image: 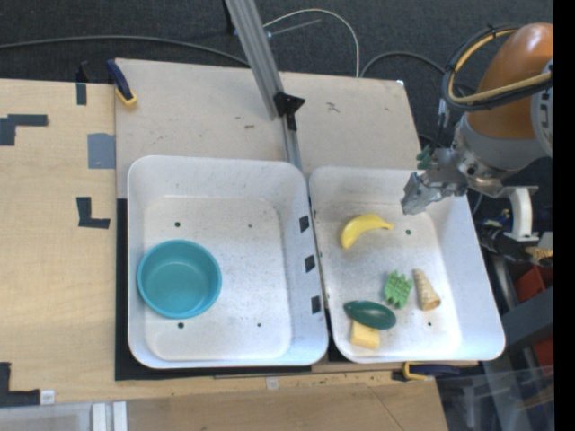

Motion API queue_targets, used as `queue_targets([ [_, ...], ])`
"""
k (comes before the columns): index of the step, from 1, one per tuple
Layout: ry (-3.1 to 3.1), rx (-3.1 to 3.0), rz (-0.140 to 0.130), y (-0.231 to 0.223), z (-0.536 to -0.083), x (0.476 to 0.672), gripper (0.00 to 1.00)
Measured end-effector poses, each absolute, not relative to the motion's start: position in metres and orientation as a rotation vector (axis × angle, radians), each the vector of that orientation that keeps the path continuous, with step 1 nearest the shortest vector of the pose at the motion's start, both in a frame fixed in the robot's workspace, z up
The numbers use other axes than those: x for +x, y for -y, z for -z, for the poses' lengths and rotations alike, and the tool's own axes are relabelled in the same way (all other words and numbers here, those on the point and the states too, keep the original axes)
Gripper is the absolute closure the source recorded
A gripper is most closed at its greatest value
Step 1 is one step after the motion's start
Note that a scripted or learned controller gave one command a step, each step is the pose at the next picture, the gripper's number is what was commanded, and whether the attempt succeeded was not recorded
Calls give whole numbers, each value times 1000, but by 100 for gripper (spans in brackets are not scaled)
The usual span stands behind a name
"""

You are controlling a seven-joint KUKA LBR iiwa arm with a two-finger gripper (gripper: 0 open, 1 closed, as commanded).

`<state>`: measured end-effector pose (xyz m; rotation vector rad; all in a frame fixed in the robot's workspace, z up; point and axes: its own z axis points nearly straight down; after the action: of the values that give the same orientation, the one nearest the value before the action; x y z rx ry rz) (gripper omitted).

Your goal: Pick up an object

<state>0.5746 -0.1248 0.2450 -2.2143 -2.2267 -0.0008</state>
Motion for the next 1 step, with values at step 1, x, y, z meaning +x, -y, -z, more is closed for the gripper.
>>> queue_targets([
  [1, 2227, -2212, -1, 67, -236, 564, 100],
])
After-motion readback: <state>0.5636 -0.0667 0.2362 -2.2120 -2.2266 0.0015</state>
